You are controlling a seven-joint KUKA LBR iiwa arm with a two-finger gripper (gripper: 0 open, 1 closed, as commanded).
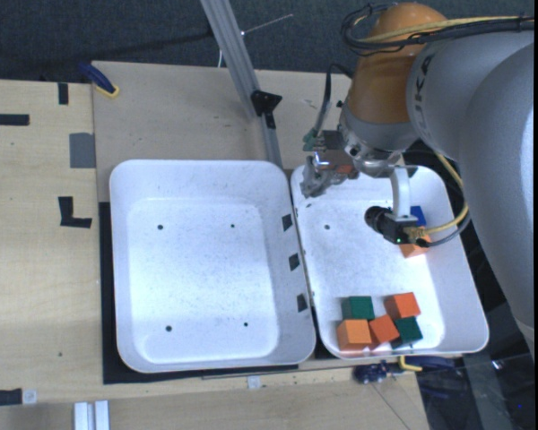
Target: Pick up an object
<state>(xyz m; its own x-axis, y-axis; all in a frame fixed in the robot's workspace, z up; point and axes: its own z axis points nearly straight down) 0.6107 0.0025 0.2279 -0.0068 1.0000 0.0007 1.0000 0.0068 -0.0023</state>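
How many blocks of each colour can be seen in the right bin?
Orange blocks: 4, three in the near cluster and one partly hidden by the gripper
Green blocks: 2
Blue blocks: 1, partly hidden
Total: 7, all in the right bin

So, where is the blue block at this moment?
The blue block lies in the right bin, near its right wall, just above an orange block and partly hidden by the arm's cables.

Tan bench (36,276) bears two white bins (197,267) side by side, black tape marks (72,211).
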